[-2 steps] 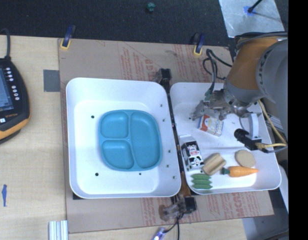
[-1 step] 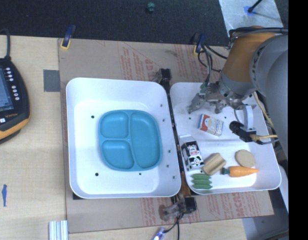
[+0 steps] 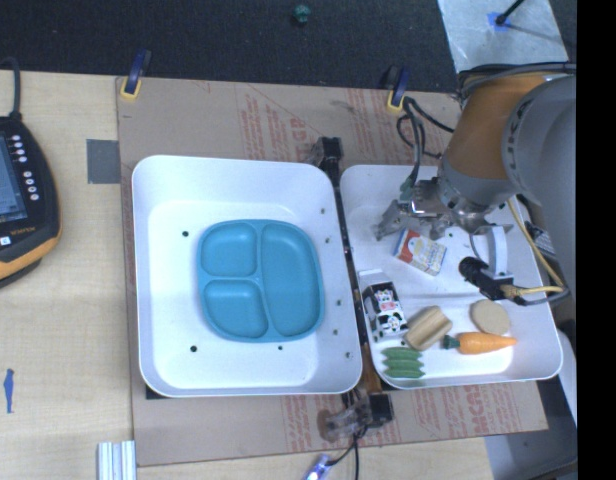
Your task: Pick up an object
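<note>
One claw hovered low in the right bin, spread over a red-and-white packet, pinching nothing; nearby lay a carrot, green pods; left bin held a blue tray.

Even overhead light, slightly soft focus

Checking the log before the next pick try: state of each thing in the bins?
blue plate: flat in left bin, nothing on it
small carton: lying flat under gripper
carrot: on its side
pea pod: lying flat
cow-print box: lying against the bin wall
</note>
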